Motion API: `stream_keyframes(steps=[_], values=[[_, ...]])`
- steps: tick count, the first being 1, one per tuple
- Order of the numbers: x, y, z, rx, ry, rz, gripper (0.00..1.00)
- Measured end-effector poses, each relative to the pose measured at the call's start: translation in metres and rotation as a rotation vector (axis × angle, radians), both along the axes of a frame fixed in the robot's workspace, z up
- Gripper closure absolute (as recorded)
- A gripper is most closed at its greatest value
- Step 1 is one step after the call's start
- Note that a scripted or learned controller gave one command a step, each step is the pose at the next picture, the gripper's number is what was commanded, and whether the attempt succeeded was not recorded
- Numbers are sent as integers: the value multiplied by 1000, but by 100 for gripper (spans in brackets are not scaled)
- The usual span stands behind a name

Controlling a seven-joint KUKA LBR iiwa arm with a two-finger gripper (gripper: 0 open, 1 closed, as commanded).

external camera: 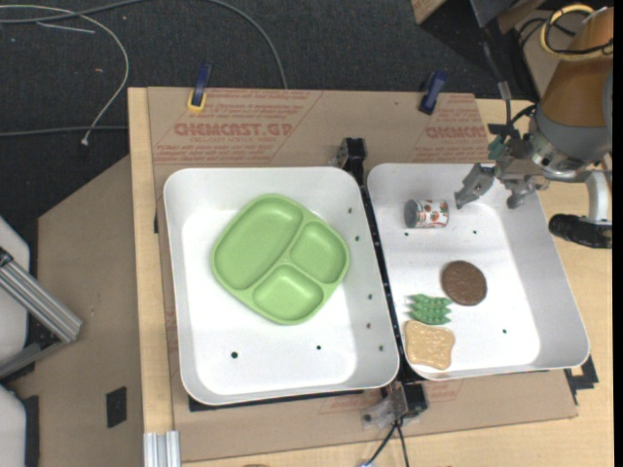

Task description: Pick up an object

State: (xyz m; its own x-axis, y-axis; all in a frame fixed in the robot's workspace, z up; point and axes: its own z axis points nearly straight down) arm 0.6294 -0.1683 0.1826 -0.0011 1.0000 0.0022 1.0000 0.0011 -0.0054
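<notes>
Over the right bin's (545, 261) far edge hangs the tool (492, 185), nothing visibly in it; whether it is released or clenched, I cannot tell. A small can (427, 213) lies just beside it. Nearer sit a brown disc (463, 283), a green piece (429, 308) and a tan piece (429, 345). A green divided plate (280, 258) rests in the left bin (195, 339).

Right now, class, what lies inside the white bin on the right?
Inside the right bin: a small can on its side, a brown round disc, a green leafy piece and a tan flat piece. The end effector hangs over its upper corner, hiding that patch of floor.
</notes>
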Motion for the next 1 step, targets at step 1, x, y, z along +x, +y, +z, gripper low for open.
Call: stream_keyframes(steps=[1], values=[[-3,1,-63,0,2,-1,0]])
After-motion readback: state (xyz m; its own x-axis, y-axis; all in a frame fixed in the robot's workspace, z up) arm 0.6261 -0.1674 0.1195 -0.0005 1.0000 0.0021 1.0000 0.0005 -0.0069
